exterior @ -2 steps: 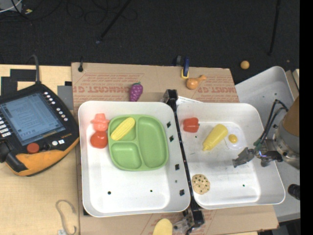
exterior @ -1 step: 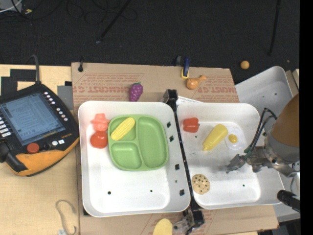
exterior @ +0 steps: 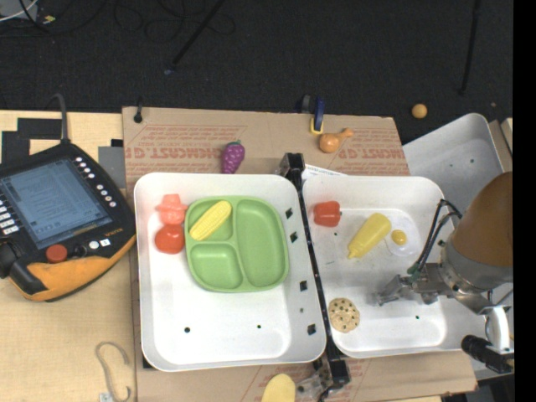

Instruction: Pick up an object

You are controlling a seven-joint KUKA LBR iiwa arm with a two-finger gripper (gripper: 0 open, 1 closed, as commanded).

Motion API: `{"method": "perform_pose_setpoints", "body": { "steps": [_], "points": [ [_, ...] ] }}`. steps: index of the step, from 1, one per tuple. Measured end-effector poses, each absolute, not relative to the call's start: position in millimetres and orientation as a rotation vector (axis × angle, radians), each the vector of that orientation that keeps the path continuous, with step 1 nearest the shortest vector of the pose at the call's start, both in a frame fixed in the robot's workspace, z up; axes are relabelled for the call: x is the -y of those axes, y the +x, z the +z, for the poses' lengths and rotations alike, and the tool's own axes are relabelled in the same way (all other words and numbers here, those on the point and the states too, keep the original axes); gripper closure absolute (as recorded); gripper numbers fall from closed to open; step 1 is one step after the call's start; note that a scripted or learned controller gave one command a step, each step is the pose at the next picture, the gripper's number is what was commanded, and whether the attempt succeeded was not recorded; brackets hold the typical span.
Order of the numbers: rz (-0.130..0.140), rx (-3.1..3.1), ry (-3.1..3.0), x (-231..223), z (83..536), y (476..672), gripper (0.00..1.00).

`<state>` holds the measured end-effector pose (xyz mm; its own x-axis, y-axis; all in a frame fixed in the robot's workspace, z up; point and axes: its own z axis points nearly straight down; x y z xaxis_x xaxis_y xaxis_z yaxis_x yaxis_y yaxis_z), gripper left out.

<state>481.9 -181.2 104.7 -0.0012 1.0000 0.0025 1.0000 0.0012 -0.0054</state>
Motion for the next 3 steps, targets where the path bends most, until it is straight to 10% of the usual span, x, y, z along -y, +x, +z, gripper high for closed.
{"method": "perform_pose_setpoints", "body": {
  "steps": [1, 2, 3],
  "points": [
    [0.001, 2.222, -2.217, 179, 87, 482.4, 0.00],
    [-0.001, 2.216, -2.225, 181, 98, 482.6, 1.00],
    [-0.002, 2.222, -2.223, 181, 153, 493.2, 1.00]
  ]
}}
